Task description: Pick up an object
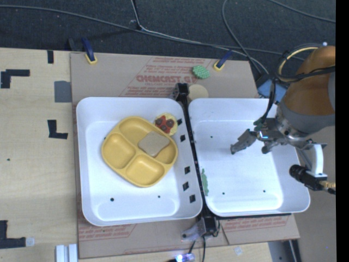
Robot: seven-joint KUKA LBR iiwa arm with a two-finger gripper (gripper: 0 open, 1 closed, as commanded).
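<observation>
1. Object to pick not yet chosen: gripper (pixel 252 143) hovering over right bin (pixel 240 198), fingers apart, clamping nothing.
2. Likeliest target, small green item (pixel 204 180), lying at that bin's left wall.
3. Judging: approaching; next, shifting left, descending.
4. Yellow tray (pixel 117 149) sitting in left bin (pixel 125 209).

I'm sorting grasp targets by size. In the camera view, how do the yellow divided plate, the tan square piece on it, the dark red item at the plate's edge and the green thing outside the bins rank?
Largest to smallest:
1. yellow divided plate
2. tan square piece
3. dark red item and green thing: similar in size, not ranked.
</observation>
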